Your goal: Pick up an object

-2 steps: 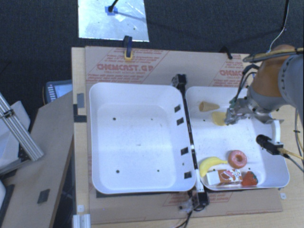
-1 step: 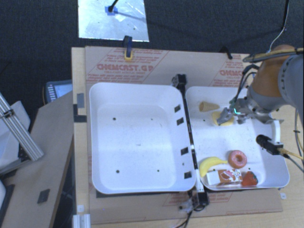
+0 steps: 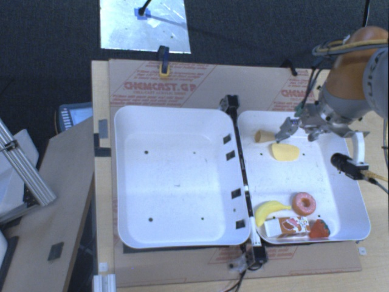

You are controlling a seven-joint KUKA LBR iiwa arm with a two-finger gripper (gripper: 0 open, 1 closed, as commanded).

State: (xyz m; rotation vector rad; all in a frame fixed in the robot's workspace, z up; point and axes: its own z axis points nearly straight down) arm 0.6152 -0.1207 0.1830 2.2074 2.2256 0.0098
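Several items lie in the right bin [image 3: 316,181]: a tan cone-shaped piece [image 3: 264,136] at the back, a pale yellow oval piece [image 3: 284,152] beside it, a pink doughnut [image 3: 303,204], a yellow banana [image 3: 270,210], a small printed carton [image 3: 293,227] and a red piece [image 3: 320,229] along the front wall. My gripper [image 3: 299,130] hangs over the back of the right bin, just above and to the right of the cone and the yellow oval. It is open, with nothing between its fingers.
The left bin [image 3: 176,181] sits beside the right one, with black clips [image 3: 234,175] along the shared divider. A black cylinder on a white bracket [image 3: 346,163] sticks out over the right bin's right side. Cardboard [image 3: 182,81] underlies both bins.
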